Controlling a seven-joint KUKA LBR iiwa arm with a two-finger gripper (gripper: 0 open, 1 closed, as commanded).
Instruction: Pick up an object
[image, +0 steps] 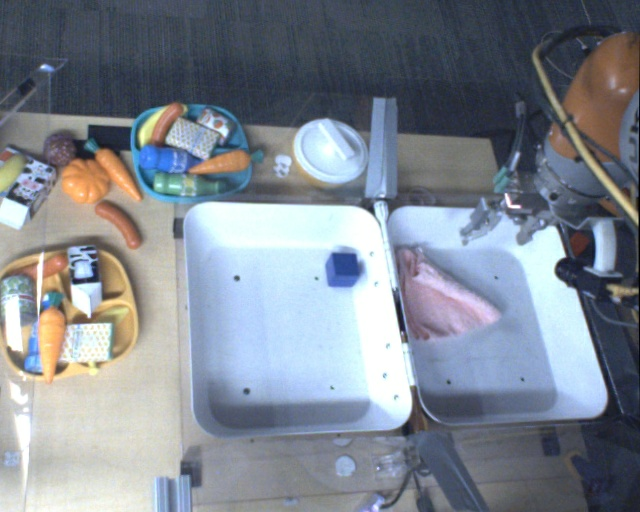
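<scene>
- Camera view: pincer (503, 222) hovers over the far right corner of the right bin (560, 400), fingers spread, nothing between them.
- Candidates: pink cloth (445, 305) crumpled on the right bin's left half; blue cube (343, 268) in the left bin (290, 400).
- Step looks like pre-grasp approach; the cloth is nearer.
- Next move: shift left and toward the near side, descend, close on a fold.
- Arm is cut off at right; fingertips small and cable-cluttered, exact gap unclear.
</scene>
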